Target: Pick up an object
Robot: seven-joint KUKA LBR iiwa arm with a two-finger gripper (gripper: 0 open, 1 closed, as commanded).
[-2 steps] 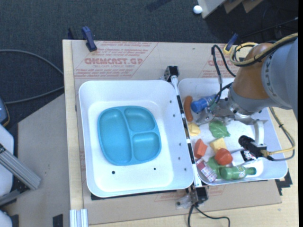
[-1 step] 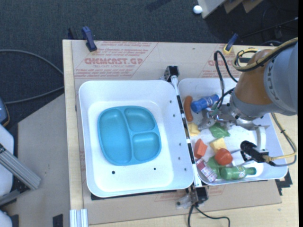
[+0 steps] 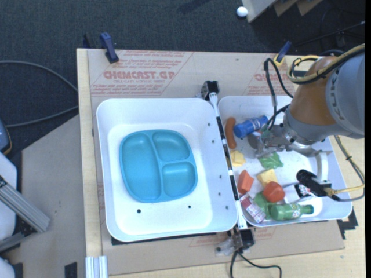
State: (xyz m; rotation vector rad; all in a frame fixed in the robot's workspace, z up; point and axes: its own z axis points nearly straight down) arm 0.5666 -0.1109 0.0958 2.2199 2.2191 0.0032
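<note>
From above, the arm (image 3: pixel 324 106) reaches in over the right bin (image 3: pixel 342 210), its hand (image 3: pixel 268 146) low among a heap of small toy foods; whether it is open or closed I cannot tell. Just beneath it lies a green piece (image 3: pixel 271 161), beside a yellow block (image 3: pixel 237 158) and an orange wedge (image 3: pixel 246 181). These look light, hard plastic, probably slick, so I would pinch one across its narrow sides. The left bin (image 3: pixel 110 117) holds a blue divided plate (image 3: pixel 157 165). The bench (image 3: pixel 87 155) board reads something like "CHEMCAST".
</note>
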